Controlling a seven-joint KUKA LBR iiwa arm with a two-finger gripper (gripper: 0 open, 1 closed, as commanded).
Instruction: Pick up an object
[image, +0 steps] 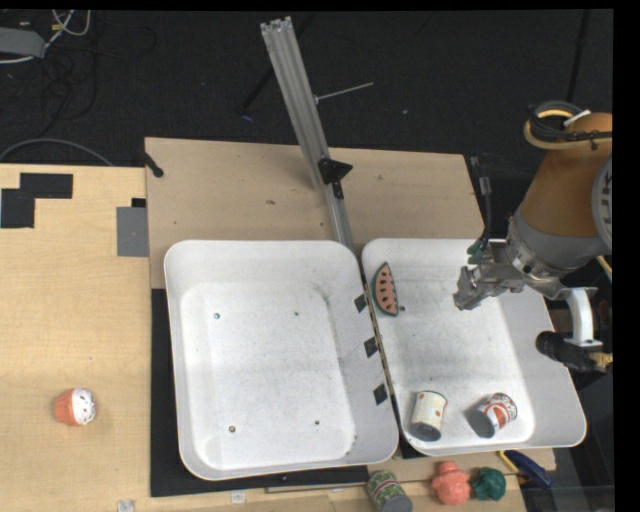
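Two shallow white bins sit side by side on the table (250, 190), the left bin (190, 265) broad and the right bin (555, 425) narrower, their inner rims touching along a line marked by small black clips. The arm (560, 200) reaches in from the right, and its gripper (472, 290) hangs over the upper part of the right bin. How far the fingers stand apart cannot be told from this slant: they show only as a grey cluster pointing down toward the bin floor, with no object seen between them and none visibly touching them.

Three objects lie in the right bin. A watermelon slice (386, 289), red with a green rind, rests against the bin's left wall near the top, to the left of the gripper and apart from it. At the bottom of the bin a white cup (429, 414) with a dark open end lies tipped on its side, and just to its right a red and white can (494, 413) also lies on its side. Both are well apart from the gripper.

Outside the bins, a small orange and white ball (75, 407) sits on the pale wooden surface at far left. Along the lower edge below the right bin lie a green can (385, 490), a pink toy (450, 483) and a dark green toy (489, 484), the last two touching.
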